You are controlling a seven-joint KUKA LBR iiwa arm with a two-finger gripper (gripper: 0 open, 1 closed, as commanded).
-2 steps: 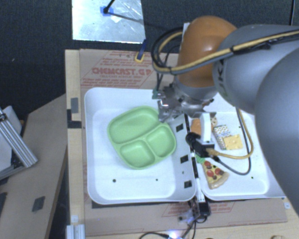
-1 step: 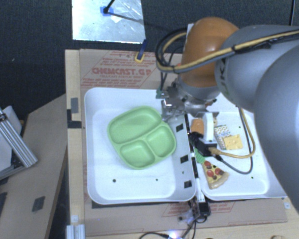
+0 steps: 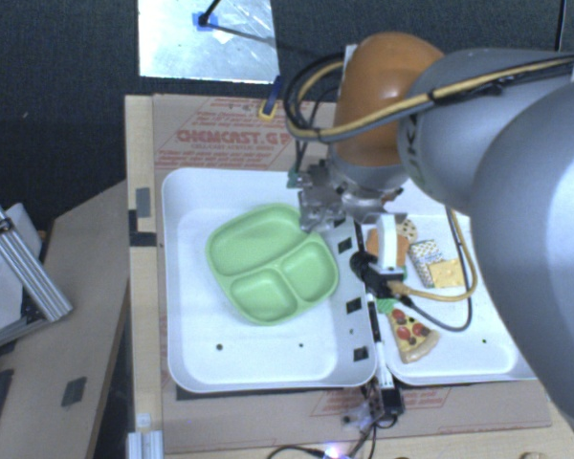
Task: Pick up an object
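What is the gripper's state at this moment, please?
Gripper: cannot be told; it sits at the upper right rim of the green divided plate in the left bin.

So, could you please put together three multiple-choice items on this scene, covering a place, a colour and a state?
1. Where is the divided plate?
A. left bin
B. right bin
C. on the cardboard

2. What colour is the plate?
A. blue
B. light green
C. red

3. How does the pizza slice toy lie?
A. on the plate
B. held up in the air
C. flat on the right bin's floor

Answers: 1 A, it sits inside the left bin's walls. 2 B, its surface is pale green. 3 C, it rests on the white floor near the divider.
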